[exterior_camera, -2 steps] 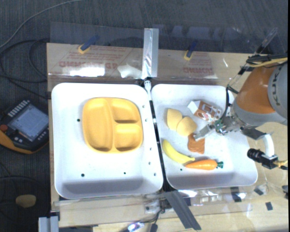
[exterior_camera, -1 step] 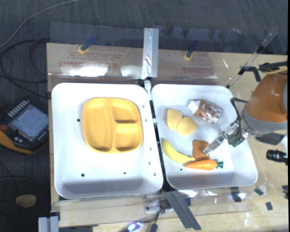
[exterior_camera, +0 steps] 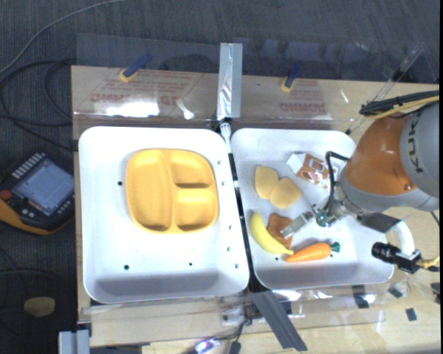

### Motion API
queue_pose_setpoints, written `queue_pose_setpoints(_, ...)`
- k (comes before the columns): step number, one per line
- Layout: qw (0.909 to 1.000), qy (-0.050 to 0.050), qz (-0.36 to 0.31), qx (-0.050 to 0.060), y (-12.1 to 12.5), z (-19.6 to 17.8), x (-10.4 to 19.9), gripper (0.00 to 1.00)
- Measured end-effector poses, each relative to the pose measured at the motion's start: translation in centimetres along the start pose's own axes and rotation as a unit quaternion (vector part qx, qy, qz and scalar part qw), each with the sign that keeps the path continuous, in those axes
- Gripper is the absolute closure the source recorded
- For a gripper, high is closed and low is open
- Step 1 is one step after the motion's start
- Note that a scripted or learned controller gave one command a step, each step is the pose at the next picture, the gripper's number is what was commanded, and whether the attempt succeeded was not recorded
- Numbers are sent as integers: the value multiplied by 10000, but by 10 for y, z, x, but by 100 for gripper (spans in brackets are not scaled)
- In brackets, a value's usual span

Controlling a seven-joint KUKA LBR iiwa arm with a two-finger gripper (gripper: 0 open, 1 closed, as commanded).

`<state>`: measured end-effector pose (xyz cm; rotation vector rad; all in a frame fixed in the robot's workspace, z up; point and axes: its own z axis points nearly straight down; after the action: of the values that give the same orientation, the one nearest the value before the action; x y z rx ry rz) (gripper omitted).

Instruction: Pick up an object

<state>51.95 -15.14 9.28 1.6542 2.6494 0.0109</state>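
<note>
**Crowded pick zone: risk of a glancing or double grab**

You've got the gripper (exterior_camera: 301, 223) low in the right bin (exterior_camera: 369, 271), tips over the cluster of toy food. I can't tell from this angle whether the jaws are spread or closed, and nothing is visibly between them, so don't count anything as held.

What could bite you:
- The brown-orange piece (exterior_camera: 278, 229) sits right at the jaw tips, touching the banana (exterior_camera: 266, 236) just beyond it. Close here and you may pinch both, or shove one off the other.
- The carrot (exterior_camera: 308, 253) lies just below the jaws. It's tapered, smooth and glossy, so it will likely squirt out of a two-finger pinch if you catch it off-centre.
- The two pale potato-like lumps (exterior_camera: 275, 186) sit above the jaws, touching each other. They're rounded, with no flat faces, so expect them to roll.
- The white-and-orange packet (exterior_camera: 310, 169), above and toward the arm side, is flat, so it's hard to get fingers under.

Everything looks like hard moulded plastic on a slick white bin floor: low friction, things will slide when nudged.

The yellow divided tray (exterior_camera: 171, 189) sits in the left bin (exterior_camera: 103, 271), well away from the jaws.
</note>
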Motion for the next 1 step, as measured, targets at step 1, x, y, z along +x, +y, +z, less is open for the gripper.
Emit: queue_pose_setpoints(1, 9999, 62, 91, 86, -16, -98, 44, 0)
